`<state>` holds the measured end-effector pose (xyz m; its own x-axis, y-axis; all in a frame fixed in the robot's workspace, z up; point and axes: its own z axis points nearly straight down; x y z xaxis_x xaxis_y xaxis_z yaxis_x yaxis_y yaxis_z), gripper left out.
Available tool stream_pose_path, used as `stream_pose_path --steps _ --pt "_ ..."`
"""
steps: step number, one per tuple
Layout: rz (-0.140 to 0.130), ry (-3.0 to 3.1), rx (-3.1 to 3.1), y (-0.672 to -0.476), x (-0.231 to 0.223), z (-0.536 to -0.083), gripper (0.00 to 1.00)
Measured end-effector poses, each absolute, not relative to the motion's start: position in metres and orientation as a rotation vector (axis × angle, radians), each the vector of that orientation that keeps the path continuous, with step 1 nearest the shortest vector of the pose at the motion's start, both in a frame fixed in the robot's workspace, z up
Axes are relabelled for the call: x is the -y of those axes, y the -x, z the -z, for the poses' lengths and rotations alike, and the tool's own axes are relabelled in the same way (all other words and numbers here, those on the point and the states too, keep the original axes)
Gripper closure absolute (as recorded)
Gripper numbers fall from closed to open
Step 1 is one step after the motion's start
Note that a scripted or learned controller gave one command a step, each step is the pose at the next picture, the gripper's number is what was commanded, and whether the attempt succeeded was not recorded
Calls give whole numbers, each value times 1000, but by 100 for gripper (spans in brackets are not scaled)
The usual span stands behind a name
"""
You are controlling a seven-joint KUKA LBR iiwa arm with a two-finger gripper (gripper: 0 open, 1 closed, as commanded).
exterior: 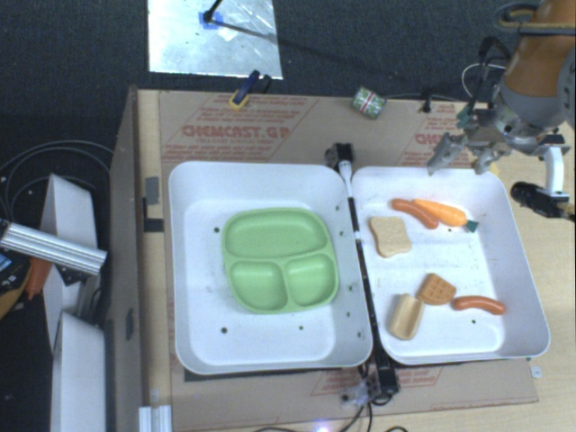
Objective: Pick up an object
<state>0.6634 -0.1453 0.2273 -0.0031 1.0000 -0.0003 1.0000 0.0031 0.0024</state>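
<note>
The tool [465, 158] hangs with fingers spread and nothing between them, above the far edge of the right bin [522, 268]; the carrot [442, 211] lies near below it.

Dark carpet [63, 52], cardboard-topped bench [297, 124]

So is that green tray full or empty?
Empty. All three compartments of the green tray show bare green; the food pieces lie in the other bin.

Bright even overhead light, glare on white bins [270, 183], soft faint shadows, slightly grainy, mild blur
</note>
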Motion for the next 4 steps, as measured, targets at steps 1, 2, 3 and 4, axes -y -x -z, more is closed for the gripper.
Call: stream_pose_path --steps 1,2,3,4 --pt "-1 -2215 -2227 -649 127 -189 0" --pt "-8 -2212 -2221 -657 131 -98 0" --pt "-9 -2211 -2223 -657 131 -108 100" --pt "-9 -2211 -2223 -657 131 -108 0"
